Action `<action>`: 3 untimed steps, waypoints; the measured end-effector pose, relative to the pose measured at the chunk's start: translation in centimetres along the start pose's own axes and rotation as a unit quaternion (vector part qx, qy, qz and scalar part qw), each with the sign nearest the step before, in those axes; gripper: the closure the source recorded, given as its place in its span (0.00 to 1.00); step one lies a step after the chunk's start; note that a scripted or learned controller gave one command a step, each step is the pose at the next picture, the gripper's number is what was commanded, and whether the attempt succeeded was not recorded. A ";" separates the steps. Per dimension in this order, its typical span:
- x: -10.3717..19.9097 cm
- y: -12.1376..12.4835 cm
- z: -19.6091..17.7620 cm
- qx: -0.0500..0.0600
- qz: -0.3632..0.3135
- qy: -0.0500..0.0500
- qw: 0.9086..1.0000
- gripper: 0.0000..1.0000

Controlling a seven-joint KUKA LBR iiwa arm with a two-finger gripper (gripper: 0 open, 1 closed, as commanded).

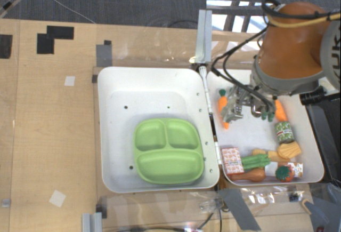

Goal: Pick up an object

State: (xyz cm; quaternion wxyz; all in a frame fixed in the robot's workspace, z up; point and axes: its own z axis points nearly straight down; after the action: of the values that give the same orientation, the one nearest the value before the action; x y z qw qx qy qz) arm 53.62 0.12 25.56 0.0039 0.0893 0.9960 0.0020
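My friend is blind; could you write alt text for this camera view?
A grey-and-orange robot arm's gripper hangs over the right bin, above toy food including an orange carrot. The left bin holds a green divided plate.

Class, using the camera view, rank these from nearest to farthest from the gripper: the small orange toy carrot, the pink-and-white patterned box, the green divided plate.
1. Small orange toy carrot: in the right bin, just left of the gripper.
2. Pink-and-white patterned box: right bin's front left corner.
3. Green divided plate: in the left bin.
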 end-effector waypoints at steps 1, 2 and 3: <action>-4.0 -0.3 -3.6 0.001 -0.186 -0.002 0.983 1.00; -9.5 -6.1 -6.7 0.003 -0.231 -0.003 0.973 1.00; -14.8 -5.9 -12.5 0.002 -0.191 -0.004 0.982 1.00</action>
State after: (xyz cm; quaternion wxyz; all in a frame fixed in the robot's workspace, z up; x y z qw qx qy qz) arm 67.03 -8.39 38.18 0.0079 -0.1022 0.9947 -0.0008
